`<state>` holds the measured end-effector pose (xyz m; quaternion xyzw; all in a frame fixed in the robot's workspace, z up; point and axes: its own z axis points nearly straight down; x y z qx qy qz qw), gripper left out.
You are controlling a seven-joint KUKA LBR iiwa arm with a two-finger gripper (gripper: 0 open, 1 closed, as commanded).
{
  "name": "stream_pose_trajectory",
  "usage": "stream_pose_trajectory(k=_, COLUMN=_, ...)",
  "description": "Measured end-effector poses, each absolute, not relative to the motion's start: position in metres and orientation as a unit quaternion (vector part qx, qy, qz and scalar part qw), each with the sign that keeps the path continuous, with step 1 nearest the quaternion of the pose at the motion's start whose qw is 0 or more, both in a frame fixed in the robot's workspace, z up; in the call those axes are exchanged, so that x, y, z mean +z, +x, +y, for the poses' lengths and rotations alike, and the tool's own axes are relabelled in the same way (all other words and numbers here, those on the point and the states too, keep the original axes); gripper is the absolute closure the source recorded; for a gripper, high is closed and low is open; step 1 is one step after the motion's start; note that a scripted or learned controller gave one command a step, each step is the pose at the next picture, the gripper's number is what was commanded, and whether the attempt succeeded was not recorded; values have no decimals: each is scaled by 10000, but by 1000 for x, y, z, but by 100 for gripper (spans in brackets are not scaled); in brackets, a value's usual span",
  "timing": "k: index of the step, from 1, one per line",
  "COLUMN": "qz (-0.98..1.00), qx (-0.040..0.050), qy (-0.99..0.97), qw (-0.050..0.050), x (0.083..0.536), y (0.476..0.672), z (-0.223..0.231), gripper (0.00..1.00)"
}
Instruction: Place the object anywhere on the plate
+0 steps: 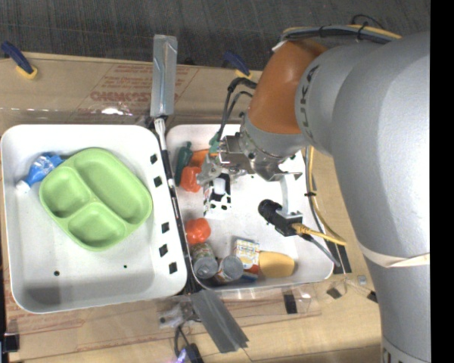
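light: even, bright overhead | shadows: soft, faint | glare: none | focus: slightly soft, grainy

The arm (378, 165) is a thick, smooth cylinder of pale grey metal, rounded at its joints and wide enough to fill much of the right side. Above the wrist sits a glossy orange band (284, 89) — domed, with a soft highlight along its top. Dark lettering runs across the grey shell just beside the orange (only part of it reads, curving out of sight). Below the band the wrist narrows to a grey collar, then to the hand (221, 165), a cluster of silver and black metal parts. Thin black cables (231, 104) loop from the wrist to the hand — more cables, black and yellow, arch over the arm's top.
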<state>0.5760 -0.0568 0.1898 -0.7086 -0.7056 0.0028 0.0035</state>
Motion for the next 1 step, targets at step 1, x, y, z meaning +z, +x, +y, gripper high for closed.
stream_pose_trajectory(k=1, qz=-7255, qx=22, qy=-6882, qw=27, x=190, y=607, z=5, gripper=100)
